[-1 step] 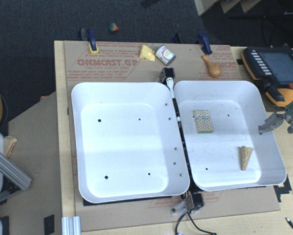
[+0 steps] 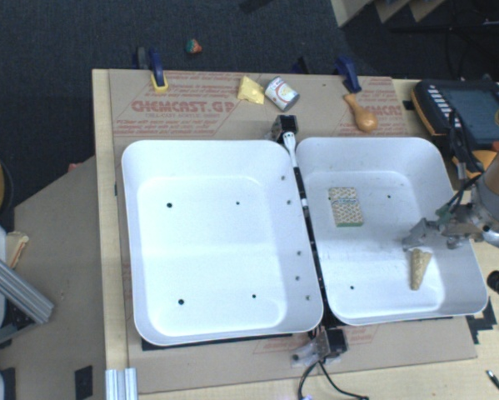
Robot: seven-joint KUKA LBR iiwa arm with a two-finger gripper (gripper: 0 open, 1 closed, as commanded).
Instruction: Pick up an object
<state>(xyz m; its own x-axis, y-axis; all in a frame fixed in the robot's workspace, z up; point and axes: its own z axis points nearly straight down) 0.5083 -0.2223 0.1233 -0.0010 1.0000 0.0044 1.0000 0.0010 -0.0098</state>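
Two white bins sit side by side. The right bin [image 2: 382, 161] has a cone [image 2: 419, 268] and a small patterned block [image 2: 345, 206] inside. The gripper [image 2: 428, 233] is just above the cone

Two white bins are seen, the left bin [image 2: 207, 240] and the right bin [image 2: 374, 165], each marked with small black dots on its floor. The bench board [image 2: 224, 107] is coloured pale tan and printed with reddish lettering. In the right bin, a rectangular pad [image 2: 346, 206] is patterned with a fine speckled weave of beige, green and pink, and a cone [image 2: 419, 269] is coloured tan-yellow. The gripper [image 2: 432, 233] is grey. On the board, a yellow wedge [image 2: 250, 91], a white and grey block [image 2: 281, 93] and an orange-brown pear-shaped piece [image 2: 361, 115] are shown. The clamps [image 2: 157, 67] are blue and yellow. The floor is covered in dark blue-grey carpet [image 2: 66, 23].
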